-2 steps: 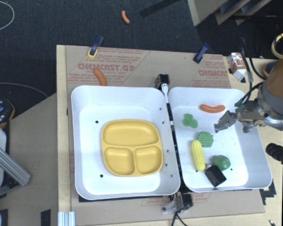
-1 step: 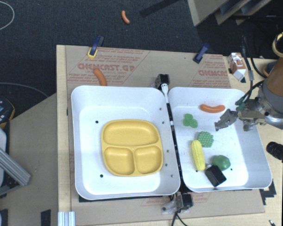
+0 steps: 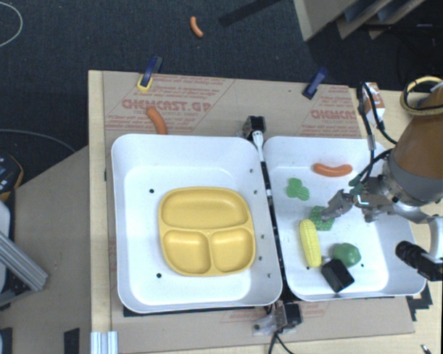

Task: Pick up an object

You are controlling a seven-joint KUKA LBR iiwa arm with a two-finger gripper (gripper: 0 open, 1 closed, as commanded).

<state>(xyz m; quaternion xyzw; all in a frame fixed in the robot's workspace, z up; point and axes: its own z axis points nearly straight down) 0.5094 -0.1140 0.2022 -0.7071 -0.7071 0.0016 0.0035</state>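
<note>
Bench (image 3: 210, 100): a board carried two shallow white bins side by side, with printed red lettering along its far edge.
Left bin (image 3: 133, 206): it held a yellow divided plate (image 3: 205, 230) near its middle; the plate had one wide compartment on the far side and two smaller ones on the near side.
Right bin (image 3: 377, 280): it held the loose objects described below.
Sausage (image 3: 332, 169): an orange piece lay toward the far side of the right bin, well apart from the other objects.
Light green piece (image 3: 297, 189): it lay near the bin's left wall, between the sausage and the corn.
Dark green piece (image 3: 321, 218): it lay just beside the far end of the corn, directly under the fingertips.
Corn (image 3: 310, 242): a yellow cob lay lengthwise in the left half of the right bin.
Round green object (image 3: 345, 252): it lay to the right of the corn, touching or just beside the black block.
Black block (image 3: 337, 275): it rested near the bin's near edge.
Arm (image 3: 425, 158): it entered from the right, orange band above a grey wrist.
Gripper (image 3: 335, 210): it was lowered at the dark green piece; whether its fingers were spread or closed could not be told, and no object was seen between them.
Outside the bins: a second orange sausage (image 3: 157, 120) lay on the board beyond the left bin, and a third (image 3: 196, 26) on the dark floor.
</note>
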